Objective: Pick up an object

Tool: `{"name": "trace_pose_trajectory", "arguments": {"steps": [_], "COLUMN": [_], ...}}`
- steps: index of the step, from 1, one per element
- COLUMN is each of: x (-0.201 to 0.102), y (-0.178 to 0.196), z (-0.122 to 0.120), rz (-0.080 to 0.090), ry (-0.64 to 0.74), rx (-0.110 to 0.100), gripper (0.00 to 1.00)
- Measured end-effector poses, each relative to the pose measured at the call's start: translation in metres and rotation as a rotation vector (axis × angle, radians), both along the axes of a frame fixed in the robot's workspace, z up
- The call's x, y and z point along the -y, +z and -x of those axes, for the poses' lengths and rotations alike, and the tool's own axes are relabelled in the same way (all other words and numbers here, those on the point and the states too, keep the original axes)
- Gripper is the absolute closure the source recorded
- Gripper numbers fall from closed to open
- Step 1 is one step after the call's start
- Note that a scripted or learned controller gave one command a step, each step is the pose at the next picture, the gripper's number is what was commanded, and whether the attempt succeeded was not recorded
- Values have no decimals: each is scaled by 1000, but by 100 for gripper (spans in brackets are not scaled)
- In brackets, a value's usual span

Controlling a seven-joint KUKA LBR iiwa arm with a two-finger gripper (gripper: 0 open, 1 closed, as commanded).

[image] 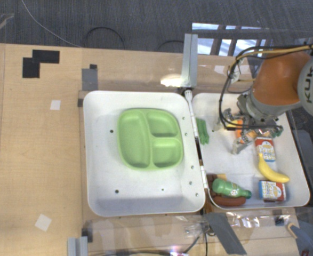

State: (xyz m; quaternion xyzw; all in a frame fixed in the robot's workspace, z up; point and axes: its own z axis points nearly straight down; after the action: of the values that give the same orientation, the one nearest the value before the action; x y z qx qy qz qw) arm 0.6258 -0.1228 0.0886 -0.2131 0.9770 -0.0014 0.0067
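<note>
Gripper [245,138] low in right bin [220,159], over orange-white packet [248,134] — jaws' state cannot tell. Banana [272,169], small carton [272,191], green bottle [229,188] nearby; green divided plate [148,138] in left bin [100,159].

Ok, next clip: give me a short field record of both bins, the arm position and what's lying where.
left bin: holds a green plastic divided plate
right bin: yellow banana, small printed carton, green bottle-shaped toy, flat green strip by its left wall
gripper: low over the right bin's upper middle, above an orange-and-white packet
grasp: cannot tell
</note>
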Motion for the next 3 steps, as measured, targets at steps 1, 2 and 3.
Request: {"name": "trace_pose_trajectory", "arguments": {"steps": [1, 2, 3], "x": [8, 6, 6], "y": [-1, 12, 12], "z": [-17, -22, -21], "rz": [-1, -2, -2], "ry": [-25, -24, -24], "rx": [-1, 14, 12], "gripper": [0, 100, 0]}}
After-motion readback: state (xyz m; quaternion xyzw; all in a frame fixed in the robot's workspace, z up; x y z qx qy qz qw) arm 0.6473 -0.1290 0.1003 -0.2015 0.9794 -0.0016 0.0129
